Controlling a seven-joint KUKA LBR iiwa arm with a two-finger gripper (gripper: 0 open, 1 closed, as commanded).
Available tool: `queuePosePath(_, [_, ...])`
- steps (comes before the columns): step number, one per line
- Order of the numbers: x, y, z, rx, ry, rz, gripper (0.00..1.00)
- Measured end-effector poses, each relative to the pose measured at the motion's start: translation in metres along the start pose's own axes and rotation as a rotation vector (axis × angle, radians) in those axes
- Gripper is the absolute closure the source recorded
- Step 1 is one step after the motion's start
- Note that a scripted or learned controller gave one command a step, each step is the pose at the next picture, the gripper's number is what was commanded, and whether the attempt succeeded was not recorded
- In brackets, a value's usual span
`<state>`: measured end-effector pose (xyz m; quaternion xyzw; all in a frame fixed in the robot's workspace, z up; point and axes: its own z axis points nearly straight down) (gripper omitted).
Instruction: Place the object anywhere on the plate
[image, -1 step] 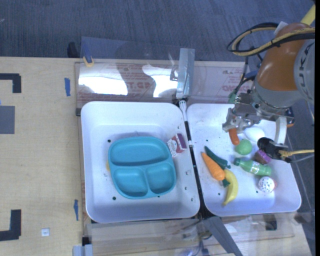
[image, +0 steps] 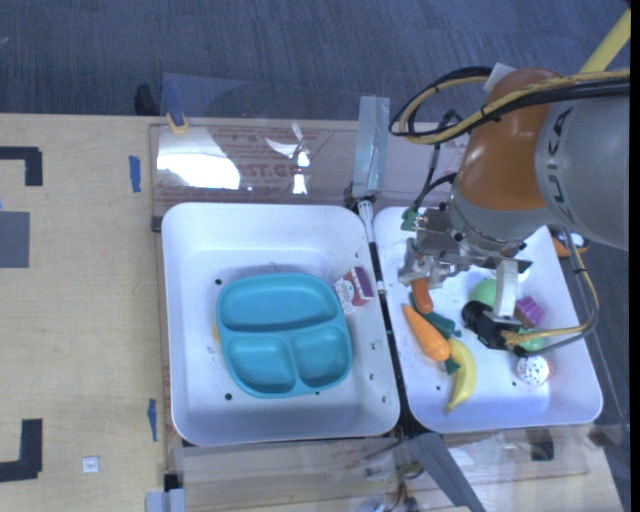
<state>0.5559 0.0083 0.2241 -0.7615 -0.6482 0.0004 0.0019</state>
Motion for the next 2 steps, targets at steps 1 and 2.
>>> queuePosePath(1, [0.0862,-0.0417,-0.0172,-0.001,-0.001,-0.142,1.0])
queuePosePath(2, [0.0844,-0.0412,-0.0168,0.0,-0.002,-0.139,0.0])
